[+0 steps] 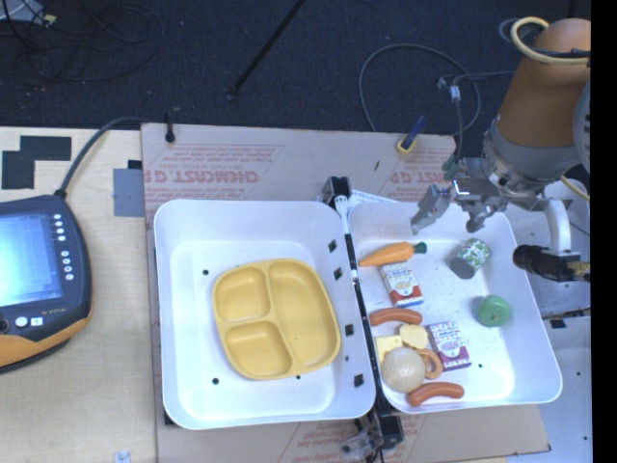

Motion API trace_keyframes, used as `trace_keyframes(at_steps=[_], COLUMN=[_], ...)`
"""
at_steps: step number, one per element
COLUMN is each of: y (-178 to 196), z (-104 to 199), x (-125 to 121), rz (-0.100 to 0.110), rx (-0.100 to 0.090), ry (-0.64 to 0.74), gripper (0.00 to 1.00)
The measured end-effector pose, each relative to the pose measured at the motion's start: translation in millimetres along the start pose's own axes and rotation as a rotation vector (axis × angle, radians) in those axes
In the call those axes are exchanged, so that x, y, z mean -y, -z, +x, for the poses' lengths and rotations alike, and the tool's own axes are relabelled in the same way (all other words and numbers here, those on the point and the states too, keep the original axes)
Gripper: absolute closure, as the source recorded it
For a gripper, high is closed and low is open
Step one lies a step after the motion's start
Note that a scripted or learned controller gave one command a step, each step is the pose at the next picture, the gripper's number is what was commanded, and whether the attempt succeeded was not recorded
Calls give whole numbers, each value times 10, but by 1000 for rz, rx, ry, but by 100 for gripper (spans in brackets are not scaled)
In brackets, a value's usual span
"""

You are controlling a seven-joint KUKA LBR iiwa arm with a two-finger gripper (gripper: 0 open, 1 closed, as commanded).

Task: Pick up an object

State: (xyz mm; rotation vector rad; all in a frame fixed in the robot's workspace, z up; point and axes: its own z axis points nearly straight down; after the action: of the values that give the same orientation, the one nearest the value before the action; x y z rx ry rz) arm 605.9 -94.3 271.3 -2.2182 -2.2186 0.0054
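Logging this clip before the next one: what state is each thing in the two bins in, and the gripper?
gripper: open, above right bin's far edge, holding nothing
yellow tray: flat in left bin, compartments bare
carrot: lying flat
crumpled foil wrapper: resting loose
green ball: resting alone
two sausages: lying flat, apart

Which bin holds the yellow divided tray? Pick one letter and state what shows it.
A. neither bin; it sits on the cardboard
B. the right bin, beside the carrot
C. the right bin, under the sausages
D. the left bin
D: the yellow divided tray lies flat inside the left bin, while the carrot and the sausages lie in the right bin, across the divider.
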Motion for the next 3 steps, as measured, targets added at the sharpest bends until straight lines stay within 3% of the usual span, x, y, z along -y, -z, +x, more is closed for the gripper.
trace_keyframes(at_steps=[1, 2, 3], y=[-1888, -1841, -1846], z=[-40, -3, -51], x=[353, 537, 141], rz=[1, -4, -3], rx=[-3, -1, 0], ry=[-2, -4, 0], gripper=[0, 0, 0])
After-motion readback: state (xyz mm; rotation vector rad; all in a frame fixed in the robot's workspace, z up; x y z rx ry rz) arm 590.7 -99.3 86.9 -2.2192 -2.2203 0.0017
